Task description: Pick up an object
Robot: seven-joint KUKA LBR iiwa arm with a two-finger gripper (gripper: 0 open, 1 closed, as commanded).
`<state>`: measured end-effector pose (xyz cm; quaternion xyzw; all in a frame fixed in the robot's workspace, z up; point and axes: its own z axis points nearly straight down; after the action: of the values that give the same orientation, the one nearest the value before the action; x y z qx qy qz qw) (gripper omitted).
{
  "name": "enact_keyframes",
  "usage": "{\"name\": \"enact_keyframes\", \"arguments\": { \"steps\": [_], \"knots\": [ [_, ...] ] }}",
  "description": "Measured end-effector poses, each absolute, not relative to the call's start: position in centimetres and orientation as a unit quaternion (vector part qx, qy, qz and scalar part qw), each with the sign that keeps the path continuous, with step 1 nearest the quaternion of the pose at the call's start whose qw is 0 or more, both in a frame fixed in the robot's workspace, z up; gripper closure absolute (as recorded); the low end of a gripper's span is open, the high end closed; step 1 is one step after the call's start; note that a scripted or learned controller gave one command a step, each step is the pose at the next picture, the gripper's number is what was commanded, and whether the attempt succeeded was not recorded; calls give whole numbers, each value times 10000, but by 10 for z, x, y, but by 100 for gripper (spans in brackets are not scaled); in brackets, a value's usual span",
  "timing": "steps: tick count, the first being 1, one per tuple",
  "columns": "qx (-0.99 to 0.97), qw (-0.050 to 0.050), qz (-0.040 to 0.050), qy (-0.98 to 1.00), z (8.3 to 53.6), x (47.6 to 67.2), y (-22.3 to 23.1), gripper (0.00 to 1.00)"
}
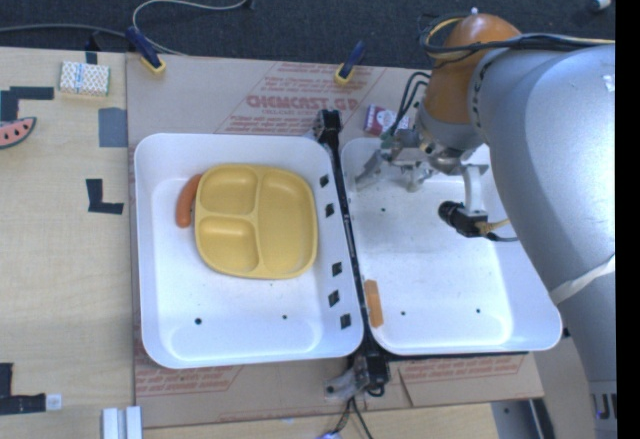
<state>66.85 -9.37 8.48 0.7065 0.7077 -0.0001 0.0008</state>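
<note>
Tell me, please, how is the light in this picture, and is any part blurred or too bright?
Camera view: strong light from the upper right washes out the right bin and the arm's grey shell; the left bin is softer lit, with the yellow tray casting little shadow; the claw area looks slightly soft and cluttered by cables, so its fingers are hard to read.

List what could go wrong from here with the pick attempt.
1. The gripper sits at the right bin's upper left corner, away from the orange piece on the divider, so a closure here would likely catch nothing.
2. That piece lies against the divider wall, leaving the fingers little room.
3. The hot dog is tucked against the yellow tray, so a grasp may nudge the tray instead.
</note>
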Motion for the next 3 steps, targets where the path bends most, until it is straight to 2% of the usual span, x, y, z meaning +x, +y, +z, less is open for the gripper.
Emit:
{"name": "enact_keyframes", "arguments": {
  "steps": [1,2,3],
  "knots": [
    [7062,19,-15,7080,95,669,-94,100],
    [7061,17,-17,7081,95,668,-94,0],
    [7065,9,-10,7077,85,668,-94,0]
  ]
}}
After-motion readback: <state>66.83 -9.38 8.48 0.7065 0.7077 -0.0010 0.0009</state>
